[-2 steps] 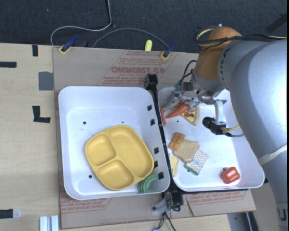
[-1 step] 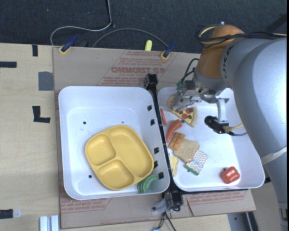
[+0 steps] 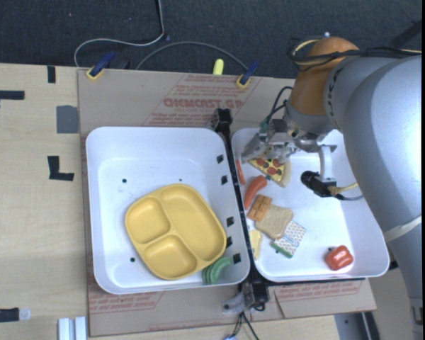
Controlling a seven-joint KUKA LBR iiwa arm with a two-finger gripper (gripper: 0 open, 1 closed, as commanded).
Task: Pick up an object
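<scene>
Grey metal two-finger gripper sits low in the right white plastic bin, over the toy pizza slice; finger opening and grasp cannot be determined.

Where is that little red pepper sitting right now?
The red pepper lies in the right-hand bin, near its front right corner, apart from the other toy food; the nearest piece is the patterned packet to its left.

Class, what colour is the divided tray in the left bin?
Yellow: the divided tray shows plainly in the camera view.
</scene>
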